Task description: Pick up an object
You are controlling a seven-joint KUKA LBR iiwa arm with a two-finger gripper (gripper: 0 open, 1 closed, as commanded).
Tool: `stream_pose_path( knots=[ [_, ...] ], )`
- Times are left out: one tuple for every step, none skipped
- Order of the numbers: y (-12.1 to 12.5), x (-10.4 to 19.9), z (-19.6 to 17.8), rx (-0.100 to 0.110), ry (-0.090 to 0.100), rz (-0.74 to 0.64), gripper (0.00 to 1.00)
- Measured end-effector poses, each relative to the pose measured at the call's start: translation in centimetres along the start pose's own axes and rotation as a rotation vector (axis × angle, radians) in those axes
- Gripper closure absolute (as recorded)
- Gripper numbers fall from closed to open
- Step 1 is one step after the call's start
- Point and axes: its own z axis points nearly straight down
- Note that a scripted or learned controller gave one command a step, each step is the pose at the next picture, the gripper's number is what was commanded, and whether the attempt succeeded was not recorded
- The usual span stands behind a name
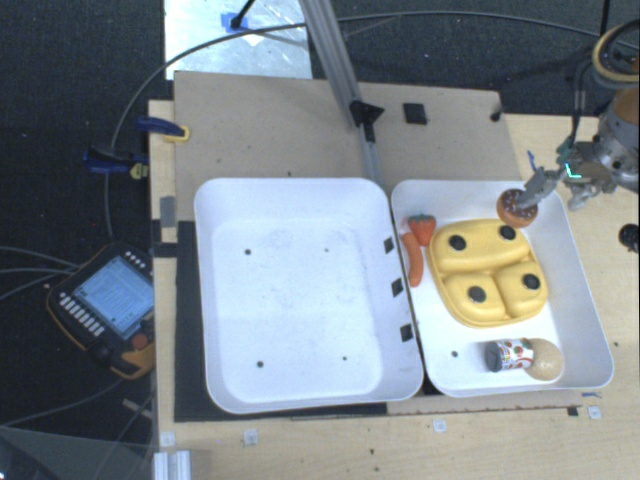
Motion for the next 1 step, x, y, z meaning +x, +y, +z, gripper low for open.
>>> stream_pose_path(
  knots=[
    [0.08,0.01,-0.17,-0.003,-0.001,-0.001,0.00]
  ],
)
